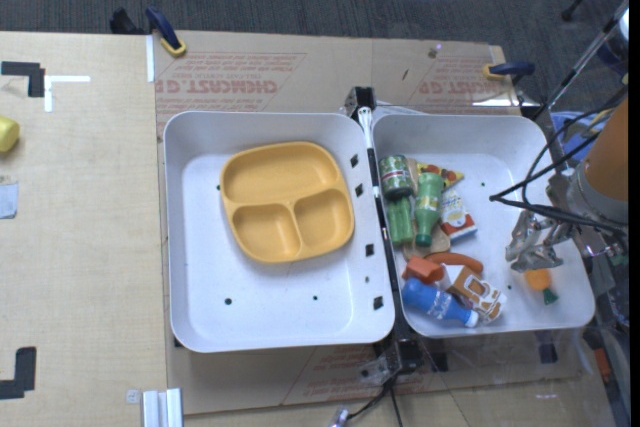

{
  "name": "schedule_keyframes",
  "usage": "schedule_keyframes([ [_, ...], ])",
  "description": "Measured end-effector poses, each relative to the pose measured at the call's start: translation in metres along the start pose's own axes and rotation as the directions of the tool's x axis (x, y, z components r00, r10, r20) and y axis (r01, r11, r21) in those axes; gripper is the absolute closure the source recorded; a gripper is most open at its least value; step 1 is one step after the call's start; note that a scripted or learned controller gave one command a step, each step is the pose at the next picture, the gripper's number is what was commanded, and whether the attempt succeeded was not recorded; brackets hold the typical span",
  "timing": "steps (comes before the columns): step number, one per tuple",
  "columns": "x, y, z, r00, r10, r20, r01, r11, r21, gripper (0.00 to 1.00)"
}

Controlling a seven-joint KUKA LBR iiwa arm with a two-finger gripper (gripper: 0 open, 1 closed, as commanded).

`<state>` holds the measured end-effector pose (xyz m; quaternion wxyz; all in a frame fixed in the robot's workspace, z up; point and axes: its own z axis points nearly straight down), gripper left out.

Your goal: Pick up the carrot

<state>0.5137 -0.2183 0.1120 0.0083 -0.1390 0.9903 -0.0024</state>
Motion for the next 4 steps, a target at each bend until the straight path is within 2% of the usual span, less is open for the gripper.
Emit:
schedule_keyframes([
  [2, -0.007, 0.0, -0.02, 1.0, -0.008, 0.012, 0.008, 1.0, 0.007, 1.0],
  [3, -0.004, 0.047, -0.021, 0.993, 0.119, -0.013, -0.119, 0.993, -0.005, 1.0],
  [4, -0.065, 0.026, 0.016, 0.793, 0.61, -0.005, -0.61, 0.793, 0.002, 1.0],
])
